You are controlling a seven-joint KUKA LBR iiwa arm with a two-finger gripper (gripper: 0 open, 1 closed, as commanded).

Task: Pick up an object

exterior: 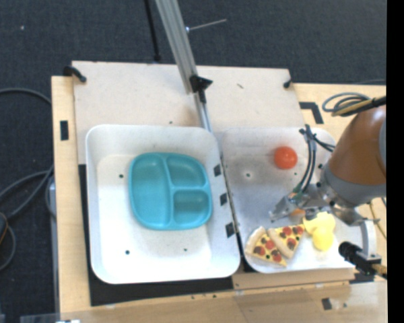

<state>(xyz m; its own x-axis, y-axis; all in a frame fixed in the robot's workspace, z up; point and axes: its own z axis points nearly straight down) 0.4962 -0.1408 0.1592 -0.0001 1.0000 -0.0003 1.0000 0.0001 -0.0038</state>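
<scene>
- Bench [155,93]: pale board bearing two white bins side by side; a metal rail [178,36] runs from 12 o'clock down to the seam between them.
- Left bin [108,247]: holds a teal tray [170,190] with three compartments, lying flat near the bin's centre and apart from every wall.
- Right bin [256,160]: holds all the small items; its floor looks scuffed grey.
- My arm [360,157]: enters from 3 o'clock, orange band over the right bin's 3 o'clock side, wrist angled down toward 7 o'clock.
- My gripper [291,208]: low over the right bin, just at 12 o'clock of the pizza. Fingers too blurred and dark; I cannot tell whether they are spread or closed, and I see nothing between them.
- Pizza [277,243]: two toy slices side by side at the bin's 6 o'clock, by the front wall.
- Yellow toy [321,231]: at 3 o'clock of the pizza, touching or just beside it.
- Ball [286,157]: orange-red, at 12 o'clock of my gripper, well apart from it.
</scene>
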